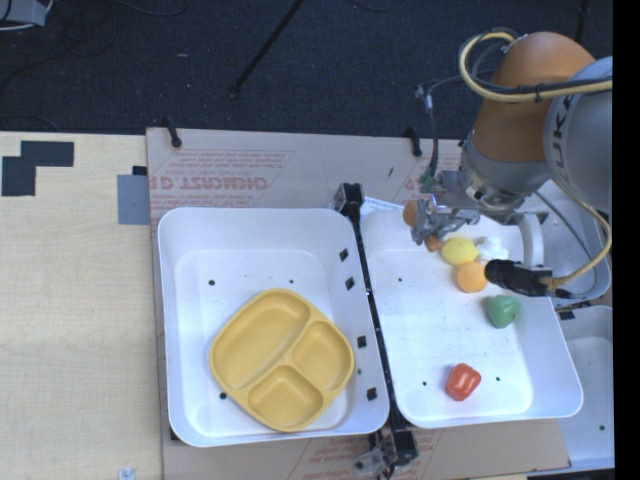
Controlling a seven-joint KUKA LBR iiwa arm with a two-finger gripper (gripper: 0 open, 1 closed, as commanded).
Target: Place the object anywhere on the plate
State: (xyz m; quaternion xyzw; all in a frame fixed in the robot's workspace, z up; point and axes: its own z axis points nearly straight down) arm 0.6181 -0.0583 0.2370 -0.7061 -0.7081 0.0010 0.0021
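Near the far edge of the right bin (pixel 560 388), the end effector (pixel 432 230) is seen low over the bin floor; whether it is spread or closed cannot be told. A small orange-brown object (pixel 411 212) is seen just beside it. A yellow object (pixel 459 251), an orange one (pixel 471 277) and a green one (pixel 502 310) are lined up nearby, and a red one (pixel 462 381) is placed toward the near edge. A yellow divided plate (pixel 282 359) is set in the left bin (pixel 180 268).
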